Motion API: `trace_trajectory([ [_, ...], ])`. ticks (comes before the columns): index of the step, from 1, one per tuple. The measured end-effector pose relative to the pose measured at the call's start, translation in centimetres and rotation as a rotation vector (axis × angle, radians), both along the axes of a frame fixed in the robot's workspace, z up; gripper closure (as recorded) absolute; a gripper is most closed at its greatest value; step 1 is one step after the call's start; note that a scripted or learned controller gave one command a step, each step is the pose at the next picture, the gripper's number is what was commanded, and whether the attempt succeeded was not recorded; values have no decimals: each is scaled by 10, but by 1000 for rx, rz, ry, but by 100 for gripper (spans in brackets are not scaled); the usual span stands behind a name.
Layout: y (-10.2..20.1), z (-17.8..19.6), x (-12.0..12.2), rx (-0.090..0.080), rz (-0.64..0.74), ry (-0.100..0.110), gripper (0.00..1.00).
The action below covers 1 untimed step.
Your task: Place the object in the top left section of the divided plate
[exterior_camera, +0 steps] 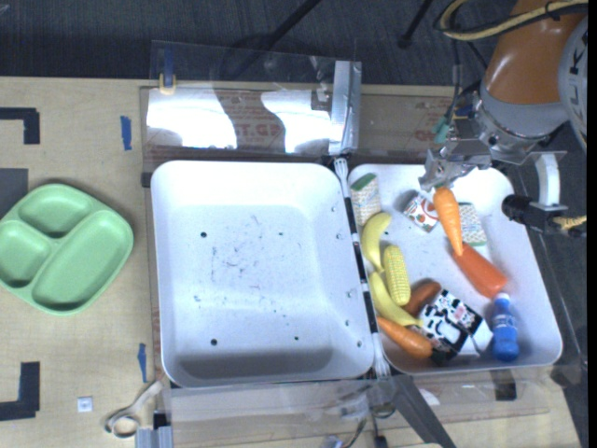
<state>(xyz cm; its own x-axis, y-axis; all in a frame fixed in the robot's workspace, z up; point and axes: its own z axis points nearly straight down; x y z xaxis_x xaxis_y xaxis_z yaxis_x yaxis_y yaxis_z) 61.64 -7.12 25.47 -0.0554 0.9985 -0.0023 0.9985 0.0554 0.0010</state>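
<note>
A green divided plate (pixel 62 290) lies on the wooden bench at the far left, outside the bins. My gripper (pixel 442 181) hangs over the back of the right bin (pixel 546 278), far from the plate. An orange carrot (pixel 451 217) points down and toward the front from the fingertips. Its upper end sits between the fingers, and the gripper is shut on it.
The right bin also holds a banana (pixel 373 236), a corn cob (pixel 396 273), a small white carton (pixel 423 214), a second orange piece (pixel 480 271), a blue bottle (pixel 505 329) and a black-and-white item (pixel 446 320). The left bin (pixel 252 269) lies between it and the plate.
</note>
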Motion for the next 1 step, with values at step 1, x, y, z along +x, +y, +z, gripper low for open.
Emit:
trace_trajectory([
  [1, -53, 76, -76, 0, 417, -3, 100],
])
